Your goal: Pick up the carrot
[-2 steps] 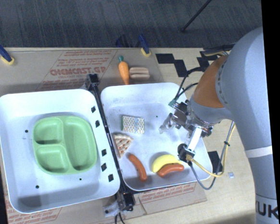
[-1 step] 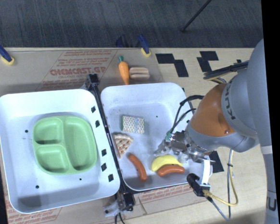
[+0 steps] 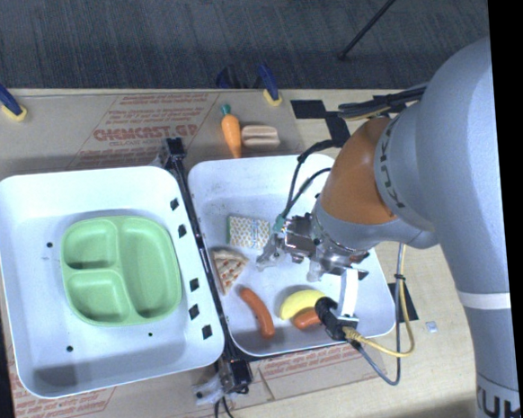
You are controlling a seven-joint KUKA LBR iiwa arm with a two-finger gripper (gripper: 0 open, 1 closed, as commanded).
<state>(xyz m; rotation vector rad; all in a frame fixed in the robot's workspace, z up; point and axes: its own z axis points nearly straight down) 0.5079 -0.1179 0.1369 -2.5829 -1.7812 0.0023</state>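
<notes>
The carrot [image 3: 230,134], orange with a green top, lies on the bench just beyond the far rim of the right bin [image 3: 267,169], outside both bins. My gripper [image 3: 280,246] hangs low inside the right bin near its middle, well in front of the carrot. It hovers between a pale patterned square [image 3: 248,231] and a yellow banana [image 3: 299,302]. The grey arm and its orange band [image 3: 361,185] cover the bin's right side.
A bun-like toy [image 3: 260,137] sits right of the carrot. The right bin also holds a pizza slice [image 3: 228,267] and a red sausage [image 3: 258,311]. A green divided plate [image 3: 120,269] fills the left bin [image 3: 23,267]. A yellow cable [image 3: 381,347] trails by the front rim.
</notes>
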